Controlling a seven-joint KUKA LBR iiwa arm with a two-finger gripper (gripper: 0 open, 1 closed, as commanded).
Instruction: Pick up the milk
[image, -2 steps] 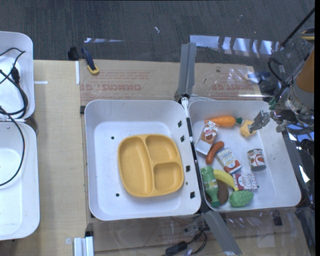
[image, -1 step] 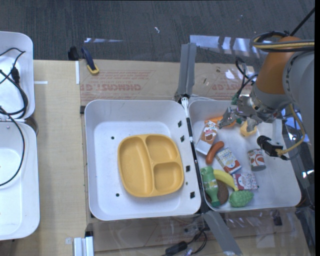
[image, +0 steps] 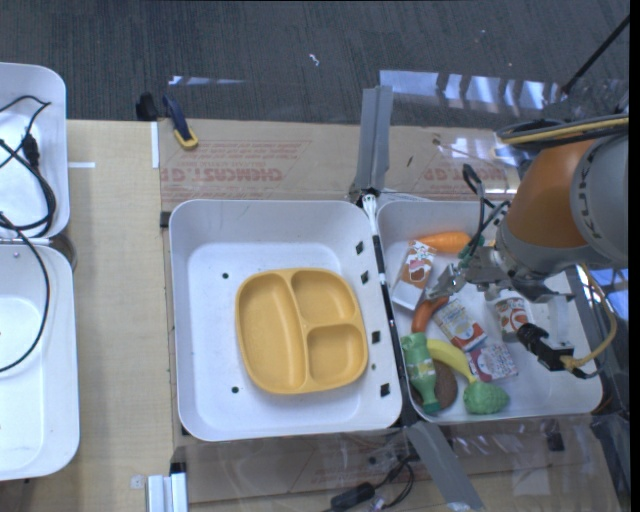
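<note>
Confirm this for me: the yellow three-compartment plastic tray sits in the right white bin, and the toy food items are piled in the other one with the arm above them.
Not quite. In the camera view, the yellow three-compartment plastic tray sits in the left white bin, not the right. The toy food items are piled in the right white bin, with the arm above them.

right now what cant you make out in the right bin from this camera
- Gripper: too small and cluttered in the camera view to tell open from shut.
- Milk: several small white cartons lie there; the print is too small to say which is milk.
- Right bin: the arm covers its far right part.
- Brown item: half hidden under the banana.
</note>
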